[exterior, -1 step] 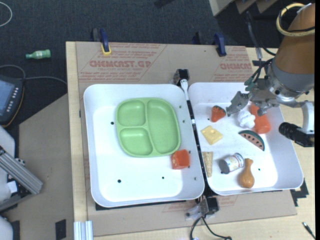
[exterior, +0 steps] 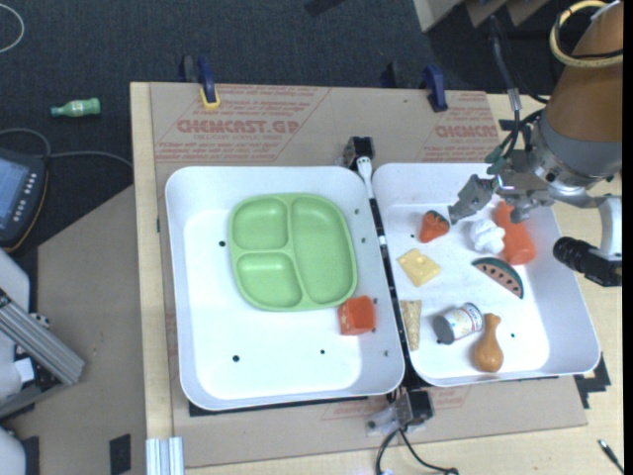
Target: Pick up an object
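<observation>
Gripper (exterior: 492,206) above the right bin (exterior: 564,349), fingers spread apart and holding nothing, a white object (exterior: 485,234) just below them; strawberry (exterior: 433,227), cheese wedge (exterior: 419,266) and watermelon slice (exterior: 499,276) nearby; green divided plate (exterior: 294,251) in the left bin (exterior: 198,295).

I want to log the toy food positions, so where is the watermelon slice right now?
In the camera view the watermelon slice lies in the right bin, toward its right side, just below the white piece and above the drumstick.
</observation>
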Robot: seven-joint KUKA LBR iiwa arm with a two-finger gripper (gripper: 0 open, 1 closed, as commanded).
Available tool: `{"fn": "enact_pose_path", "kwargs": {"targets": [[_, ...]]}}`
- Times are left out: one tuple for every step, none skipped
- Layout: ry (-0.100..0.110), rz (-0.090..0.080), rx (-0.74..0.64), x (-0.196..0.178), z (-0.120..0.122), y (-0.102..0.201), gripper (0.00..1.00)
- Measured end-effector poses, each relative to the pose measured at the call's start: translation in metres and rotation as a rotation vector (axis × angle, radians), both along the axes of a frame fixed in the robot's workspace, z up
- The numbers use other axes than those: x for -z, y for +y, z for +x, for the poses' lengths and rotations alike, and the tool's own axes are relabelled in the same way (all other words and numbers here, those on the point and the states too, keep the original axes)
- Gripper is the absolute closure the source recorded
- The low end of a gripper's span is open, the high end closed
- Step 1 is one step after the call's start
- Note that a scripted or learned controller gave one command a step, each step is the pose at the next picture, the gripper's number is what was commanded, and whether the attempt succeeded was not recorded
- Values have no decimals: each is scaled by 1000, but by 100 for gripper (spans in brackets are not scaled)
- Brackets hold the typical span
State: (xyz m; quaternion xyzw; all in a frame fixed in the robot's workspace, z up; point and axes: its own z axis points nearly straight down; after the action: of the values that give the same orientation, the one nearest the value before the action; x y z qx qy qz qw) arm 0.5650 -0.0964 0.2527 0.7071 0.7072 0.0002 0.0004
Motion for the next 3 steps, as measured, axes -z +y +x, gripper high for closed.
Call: {"fn": "enact_pose_path", "kwargs": {"targets": [[7,2,0,43,-1,4,0],[7,2,0,86,-2,5,0],[9,2,1,149,-6,1,0]]}}
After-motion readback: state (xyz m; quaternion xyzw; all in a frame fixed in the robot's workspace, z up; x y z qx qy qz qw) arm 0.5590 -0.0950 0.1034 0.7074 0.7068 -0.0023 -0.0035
